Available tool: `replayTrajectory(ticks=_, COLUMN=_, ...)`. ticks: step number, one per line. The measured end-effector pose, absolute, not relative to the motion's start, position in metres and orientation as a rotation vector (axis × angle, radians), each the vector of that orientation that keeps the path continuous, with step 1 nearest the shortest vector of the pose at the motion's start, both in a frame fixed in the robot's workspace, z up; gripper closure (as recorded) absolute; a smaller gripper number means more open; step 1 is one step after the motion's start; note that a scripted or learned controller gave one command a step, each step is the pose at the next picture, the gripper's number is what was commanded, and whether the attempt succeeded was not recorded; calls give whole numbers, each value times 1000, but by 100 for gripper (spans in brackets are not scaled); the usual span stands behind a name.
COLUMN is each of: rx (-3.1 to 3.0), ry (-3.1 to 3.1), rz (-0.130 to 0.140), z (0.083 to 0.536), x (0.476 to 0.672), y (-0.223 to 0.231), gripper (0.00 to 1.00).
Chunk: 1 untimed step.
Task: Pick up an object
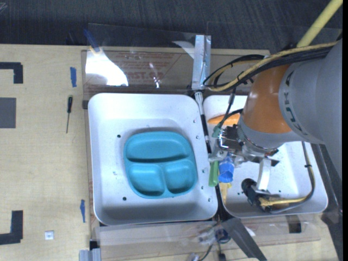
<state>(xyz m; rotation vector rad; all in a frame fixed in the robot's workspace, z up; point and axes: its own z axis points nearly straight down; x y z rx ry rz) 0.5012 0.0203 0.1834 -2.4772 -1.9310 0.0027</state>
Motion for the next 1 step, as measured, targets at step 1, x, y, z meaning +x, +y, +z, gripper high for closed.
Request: replayTrajectory(ticks=1, rx=-2519, ry=-1877, rz=4, z=184, x=548, y=-11, gripper=100)
